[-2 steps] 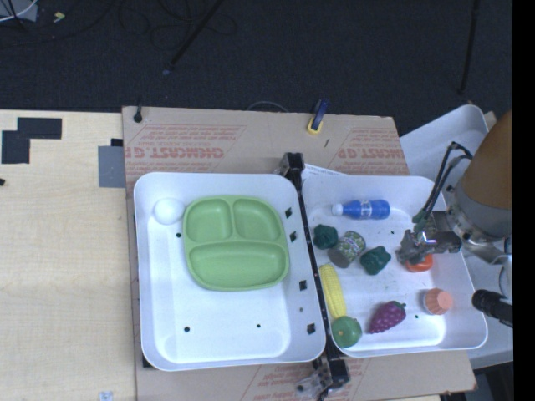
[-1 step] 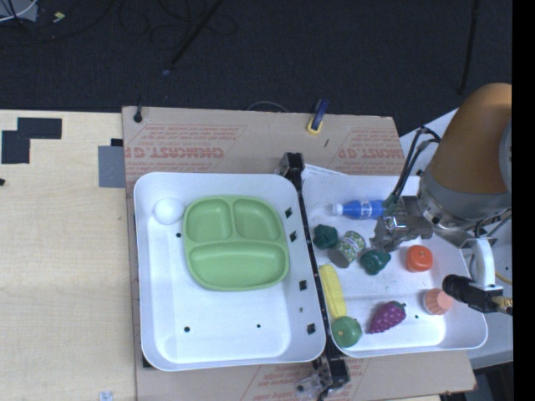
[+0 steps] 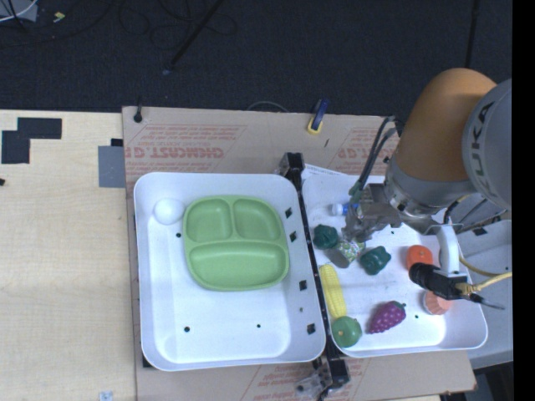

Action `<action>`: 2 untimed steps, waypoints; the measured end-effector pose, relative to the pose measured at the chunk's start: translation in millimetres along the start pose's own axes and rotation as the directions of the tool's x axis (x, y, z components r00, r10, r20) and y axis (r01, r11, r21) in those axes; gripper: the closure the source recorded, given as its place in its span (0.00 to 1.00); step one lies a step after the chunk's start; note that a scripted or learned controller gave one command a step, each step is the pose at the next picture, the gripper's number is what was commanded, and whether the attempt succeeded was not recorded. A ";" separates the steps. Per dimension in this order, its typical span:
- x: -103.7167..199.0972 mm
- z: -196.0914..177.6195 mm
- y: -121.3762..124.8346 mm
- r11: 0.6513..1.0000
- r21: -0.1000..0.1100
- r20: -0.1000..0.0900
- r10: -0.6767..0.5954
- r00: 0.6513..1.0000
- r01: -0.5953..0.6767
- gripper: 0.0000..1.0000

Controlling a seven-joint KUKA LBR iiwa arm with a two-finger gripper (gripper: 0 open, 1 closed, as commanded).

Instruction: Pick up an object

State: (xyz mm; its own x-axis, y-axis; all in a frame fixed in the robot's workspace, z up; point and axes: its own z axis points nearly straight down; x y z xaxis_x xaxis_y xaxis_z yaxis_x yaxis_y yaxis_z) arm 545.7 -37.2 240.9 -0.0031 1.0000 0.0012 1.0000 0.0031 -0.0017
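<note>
Gripper (image 3: pixel 355 239) low in right bin (image 3: pixel 468 337), between two dark green toys (image 3: pixel 325 237) (image 3: pixel 374 260); arm hides its grip state, cannot tell. Left bin (image 3: pixel 159 324): green tray (image 3: pixel 236 242), open floor below.

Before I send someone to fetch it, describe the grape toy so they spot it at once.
Find the right-hand white bin, the one that the grey arm reaches over. Along its near edge lies the bunch of grapes, between a green apple and an orange piece. It alone is purple and knobbly.
</note>
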 end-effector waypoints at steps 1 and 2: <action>39.4 20.3 7.2 1.000 0.003 0.000 0.001 1.000 -0.001 1.00; 31.7 24.0 8.4 1.000 0.003 0.001 0.004 1.000 -0.004 1.00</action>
State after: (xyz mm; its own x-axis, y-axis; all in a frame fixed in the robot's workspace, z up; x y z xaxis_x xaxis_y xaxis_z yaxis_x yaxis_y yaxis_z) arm 554.0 -5.4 216.9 0.0012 1.0000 -0.0002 1.0000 -0.0012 -0.0050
